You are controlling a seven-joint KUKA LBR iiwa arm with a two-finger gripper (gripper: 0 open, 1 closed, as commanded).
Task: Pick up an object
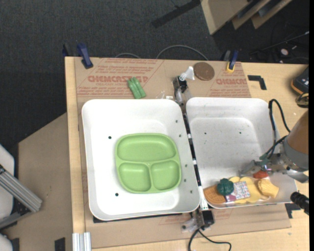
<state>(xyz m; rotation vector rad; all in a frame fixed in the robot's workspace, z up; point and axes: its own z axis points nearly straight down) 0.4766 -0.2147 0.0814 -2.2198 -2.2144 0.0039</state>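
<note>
The floor (44,24) around the bench is dark grey carpet. The bench (44,147) is light wood, and a brown cardboard sheet (117,73) with red print lies on top of it. At the upper right stands pale wooden furniture (240,14). The light is even and bright.
</note>
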